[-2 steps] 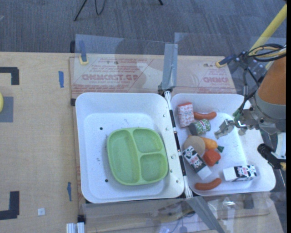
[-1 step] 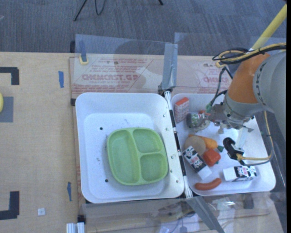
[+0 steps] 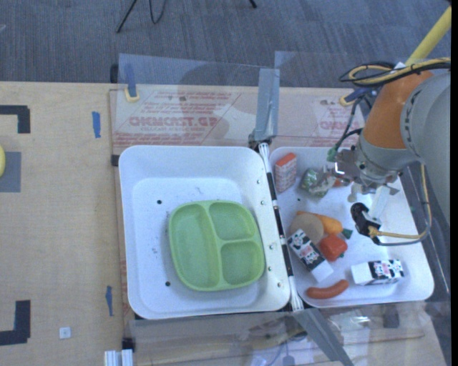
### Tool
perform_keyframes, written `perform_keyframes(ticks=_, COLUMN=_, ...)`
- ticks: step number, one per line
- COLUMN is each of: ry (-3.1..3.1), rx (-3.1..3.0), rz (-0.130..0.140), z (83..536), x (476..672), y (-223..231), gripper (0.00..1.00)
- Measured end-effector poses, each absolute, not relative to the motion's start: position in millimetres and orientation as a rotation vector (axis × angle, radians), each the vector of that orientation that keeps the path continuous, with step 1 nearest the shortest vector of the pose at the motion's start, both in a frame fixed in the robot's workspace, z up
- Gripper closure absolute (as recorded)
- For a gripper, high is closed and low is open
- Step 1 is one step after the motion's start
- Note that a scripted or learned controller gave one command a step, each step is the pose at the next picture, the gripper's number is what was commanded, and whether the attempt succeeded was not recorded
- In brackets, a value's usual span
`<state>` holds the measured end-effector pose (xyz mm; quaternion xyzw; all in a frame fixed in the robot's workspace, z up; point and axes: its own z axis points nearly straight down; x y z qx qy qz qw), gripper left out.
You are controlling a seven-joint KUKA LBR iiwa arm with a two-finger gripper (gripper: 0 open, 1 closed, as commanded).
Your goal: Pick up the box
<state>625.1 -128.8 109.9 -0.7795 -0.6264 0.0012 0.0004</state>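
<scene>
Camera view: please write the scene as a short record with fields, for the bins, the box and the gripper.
left bin: holds a green divided tray
right bin: holds small toy foods and cartons
box: small red and white carton, upright at the right bin's far left corner
other items: two cow-print cartons, sausage, carrot
gripper: above the right bin, apart from the box

This is a robotics lab or test cell, not a home. A plywood bench (image 3: 57, 236) carries black tape corner marks and blue tape strips near its left edge. Two white bins (image 3: 143, 179) sit side by side on it, fenced by clear plastic panels (image 3: 193, 82). Bundled cables (image 3: 368, 71) hang off the arm (image 3: 401, 114) at the right edge, and tripod legs (image 3: 136, 14) stand on grey carpet beyond the bench's far edge.
</scene>
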Motion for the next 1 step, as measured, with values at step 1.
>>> perform_keyframes(ticks=1, ry=-1.815, rx=-2.563, rz=0.006, z=89.0, x=666.6, y=-95.2, gripper=0.00)
